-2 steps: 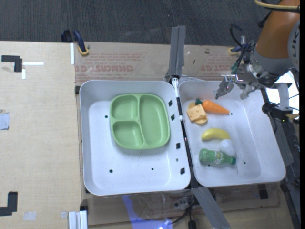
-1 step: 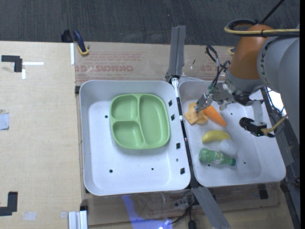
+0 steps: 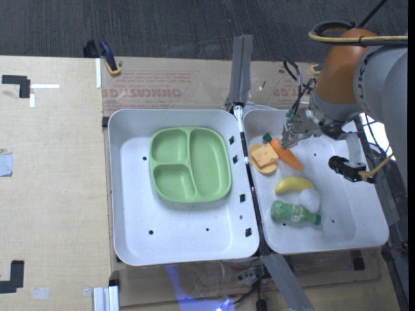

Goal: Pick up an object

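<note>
Arm reaches from right — hand low just above the carrot, grip state unclear

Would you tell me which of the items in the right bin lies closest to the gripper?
The carrot: its upper end lies right under the gripper. The cheese, banana and green bottle all lie farther off.

red mirrored lettering on the cardboard behind the bins is unreadable.
</note>
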Motion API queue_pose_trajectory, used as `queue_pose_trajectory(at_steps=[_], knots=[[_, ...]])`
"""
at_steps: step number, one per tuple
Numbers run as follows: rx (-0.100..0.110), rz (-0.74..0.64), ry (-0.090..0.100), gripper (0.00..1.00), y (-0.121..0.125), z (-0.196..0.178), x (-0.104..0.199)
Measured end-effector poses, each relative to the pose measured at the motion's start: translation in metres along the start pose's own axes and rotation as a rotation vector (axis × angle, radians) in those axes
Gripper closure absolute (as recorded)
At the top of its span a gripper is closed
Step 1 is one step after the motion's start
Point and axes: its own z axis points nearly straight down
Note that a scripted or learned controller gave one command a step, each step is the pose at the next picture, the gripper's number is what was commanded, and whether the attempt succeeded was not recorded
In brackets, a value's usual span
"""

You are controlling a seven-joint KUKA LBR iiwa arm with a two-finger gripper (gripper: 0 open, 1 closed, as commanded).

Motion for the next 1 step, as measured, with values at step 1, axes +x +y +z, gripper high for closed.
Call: queue_pose_trajectory(at_steps=[1], knots=[[0.01,-0.083,0.004,1.0,-0.0971,0.0287,0.0166]])
